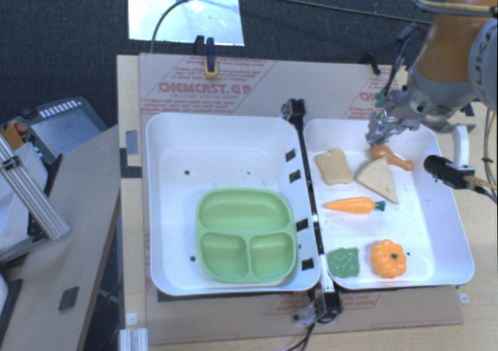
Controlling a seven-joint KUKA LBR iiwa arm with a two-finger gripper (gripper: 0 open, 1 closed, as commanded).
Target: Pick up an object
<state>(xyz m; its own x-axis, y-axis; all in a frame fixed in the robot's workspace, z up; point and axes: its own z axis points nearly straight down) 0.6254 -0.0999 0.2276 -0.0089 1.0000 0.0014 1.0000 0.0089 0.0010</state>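
The right bin (443, 252) holds toy food. A tan bread slice (335, 166) lies at its back left, with a pale wedge (380, 181) beside it. Just behind the wedge lies a brown drumstick (391, 157). An orange carrot (352, 205) rests mid-bin, with a green leafy piece (343, 261) and an orange pumpkin (388, 257) near the front edge. My gripper (378, 135) hangs over the back of this bin, right above the drumstick's near end. Nothing shows between its fingers.
The left bin (171, 147) holds a green divided plate (246, 234) at its front right. A black divider (305, 186) runs between the bins. Grey equipment (47, 155) stands on the bench at far left.
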